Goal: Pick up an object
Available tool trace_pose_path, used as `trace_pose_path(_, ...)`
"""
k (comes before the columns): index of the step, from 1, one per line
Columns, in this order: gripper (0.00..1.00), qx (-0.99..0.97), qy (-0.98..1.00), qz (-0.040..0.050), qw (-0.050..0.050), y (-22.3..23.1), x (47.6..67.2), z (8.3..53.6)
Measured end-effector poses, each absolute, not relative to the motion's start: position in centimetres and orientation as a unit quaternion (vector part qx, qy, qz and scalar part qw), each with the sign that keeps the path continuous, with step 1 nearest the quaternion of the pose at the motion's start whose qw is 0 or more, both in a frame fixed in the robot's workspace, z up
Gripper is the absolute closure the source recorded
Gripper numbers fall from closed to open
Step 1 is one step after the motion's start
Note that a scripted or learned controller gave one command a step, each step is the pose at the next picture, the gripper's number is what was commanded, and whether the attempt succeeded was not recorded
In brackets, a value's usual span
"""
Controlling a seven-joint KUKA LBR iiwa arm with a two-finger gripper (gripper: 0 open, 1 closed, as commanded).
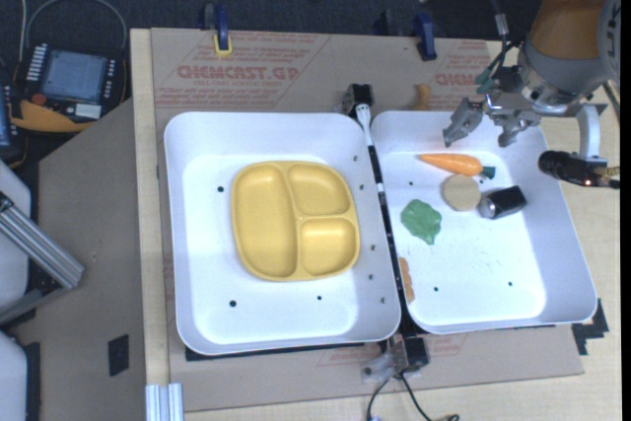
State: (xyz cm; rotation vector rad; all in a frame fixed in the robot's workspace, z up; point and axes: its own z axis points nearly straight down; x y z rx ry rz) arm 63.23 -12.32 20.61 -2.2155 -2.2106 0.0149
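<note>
The hand point(486, 121) is held open and empty above the far edge of the right bin point(552, 301), near the carrot point(449, 164), probably poised for descent.

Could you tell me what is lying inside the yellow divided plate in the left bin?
Nothing lies in the yellow divided plate: all three of its compartments show bare yellow. What is beneath it in the left bin is covered by the plate itself.
</note>
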Motion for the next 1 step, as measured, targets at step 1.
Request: trace_pose_path(1,0.0,-0.707,-0.707,0.0001,0.0,-12.29,63.51,21.54)
